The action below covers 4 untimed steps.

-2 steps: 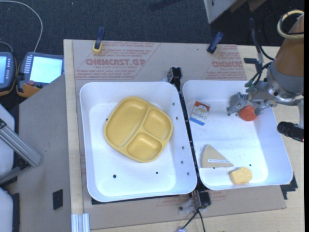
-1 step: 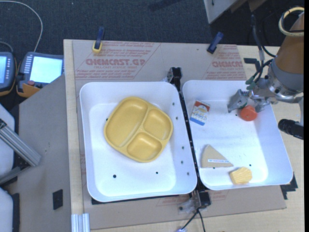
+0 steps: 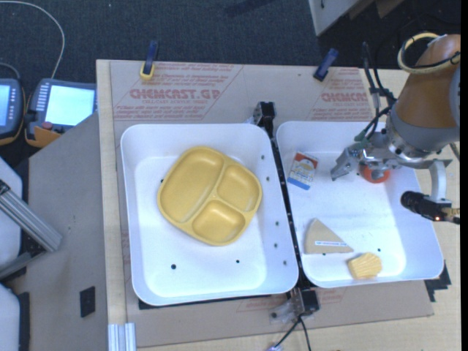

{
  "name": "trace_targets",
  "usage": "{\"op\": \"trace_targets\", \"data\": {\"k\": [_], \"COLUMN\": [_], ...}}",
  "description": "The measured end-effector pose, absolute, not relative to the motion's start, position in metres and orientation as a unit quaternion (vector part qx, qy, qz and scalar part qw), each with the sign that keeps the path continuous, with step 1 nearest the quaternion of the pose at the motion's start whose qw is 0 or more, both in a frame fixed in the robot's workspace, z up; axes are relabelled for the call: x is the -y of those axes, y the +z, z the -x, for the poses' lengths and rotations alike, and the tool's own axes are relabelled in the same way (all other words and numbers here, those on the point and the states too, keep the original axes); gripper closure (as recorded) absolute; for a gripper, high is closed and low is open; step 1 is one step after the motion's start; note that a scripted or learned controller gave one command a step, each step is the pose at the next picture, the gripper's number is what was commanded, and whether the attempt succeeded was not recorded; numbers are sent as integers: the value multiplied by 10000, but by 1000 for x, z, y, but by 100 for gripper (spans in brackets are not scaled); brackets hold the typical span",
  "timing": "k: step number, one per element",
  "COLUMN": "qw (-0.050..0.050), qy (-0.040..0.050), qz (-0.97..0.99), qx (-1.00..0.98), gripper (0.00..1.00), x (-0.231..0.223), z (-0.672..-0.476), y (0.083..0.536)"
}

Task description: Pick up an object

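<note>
Small carton [image 3: 302, 170], wedge [image 3: 326, 238], biscuit [image 3: 364, 266]

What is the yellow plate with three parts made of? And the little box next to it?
The yellow plate looks like plastic: smooth, one solid color, with molded, rounded dividers and a soft sheen. The little box looks like printed cardboard, with flat faces, sharp edges and colored print, though it is too small to be sure.

The arm [image 3: 431, 86] runs off the right edge, so its upper links are cut away. The gripper [image 3: 351, 165] shows from above, and whether its fingers stand apart or together cannot be told. A red thing [image 3: 376, 174] lies partly under the wrist; its shape is unclear. Print on the small carton [image 3: 302, 170] and on the wedge [image 3: 325, 238] label is too small to read. A handheld screen [image 3: 10, 108] is cropped by the left edge.
</note>
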State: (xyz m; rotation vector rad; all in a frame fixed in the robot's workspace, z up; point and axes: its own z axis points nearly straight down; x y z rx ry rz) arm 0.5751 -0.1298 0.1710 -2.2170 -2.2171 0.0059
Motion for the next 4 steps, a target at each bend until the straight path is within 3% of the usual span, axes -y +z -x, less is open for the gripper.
{"op": "trace_targets", "data": {"k": [2,3,4], "qw": [20,-6,-30], "qy": [11,-2,-12], "qz": [7074,7074,7074], "qx": [7069,7069,7068], "gripper": [0,100,100], "x": [136,136,143], "z": [-580,-581,-584], "y": [83,95,140]}}
